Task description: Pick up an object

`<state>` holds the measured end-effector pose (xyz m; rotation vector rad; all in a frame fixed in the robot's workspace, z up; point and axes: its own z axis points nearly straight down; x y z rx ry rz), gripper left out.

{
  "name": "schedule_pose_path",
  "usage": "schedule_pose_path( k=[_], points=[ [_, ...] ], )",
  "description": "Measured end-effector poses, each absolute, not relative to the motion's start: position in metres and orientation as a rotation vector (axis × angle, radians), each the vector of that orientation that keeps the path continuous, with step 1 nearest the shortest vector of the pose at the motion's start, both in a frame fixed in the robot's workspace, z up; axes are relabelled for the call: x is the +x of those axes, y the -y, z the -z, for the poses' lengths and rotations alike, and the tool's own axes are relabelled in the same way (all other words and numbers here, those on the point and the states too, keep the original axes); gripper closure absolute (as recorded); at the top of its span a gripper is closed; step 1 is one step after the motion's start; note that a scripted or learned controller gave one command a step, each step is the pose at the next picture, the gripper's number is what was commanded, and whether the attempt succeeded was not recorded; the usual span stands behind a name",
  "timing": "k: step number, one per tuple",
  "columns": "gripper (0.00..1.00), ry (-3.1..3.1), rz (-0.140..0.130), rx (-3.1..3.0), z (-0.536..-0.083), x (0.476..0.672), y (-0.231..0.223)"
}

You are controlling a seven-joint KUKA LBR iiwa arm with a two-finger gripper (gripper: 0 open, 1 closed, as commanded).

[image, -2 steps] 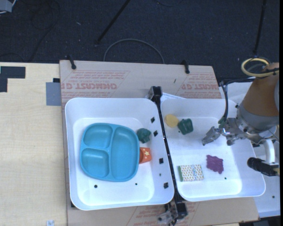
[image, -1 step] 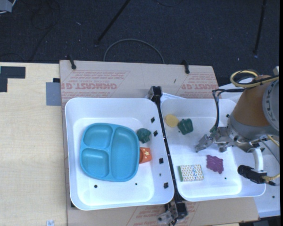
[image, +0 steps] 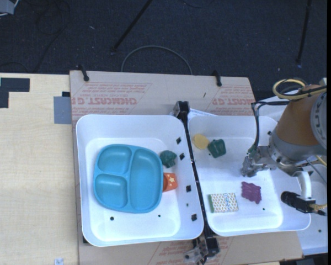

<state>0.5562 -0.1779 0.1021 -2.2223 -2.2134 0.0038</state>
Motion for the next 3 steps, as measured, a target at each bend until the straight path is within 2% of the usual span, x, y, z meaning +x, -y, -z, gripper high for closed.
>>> schedule_pose_path(
  k=[1, 3],
  points=[
    [1.00, 2.219, 0.001, -2.225, -0.144, 0.556, 0.179],
    [1.00, 2.225, 0.002, -2.223, -0.268, 0.567, 0.183]
  ],
)
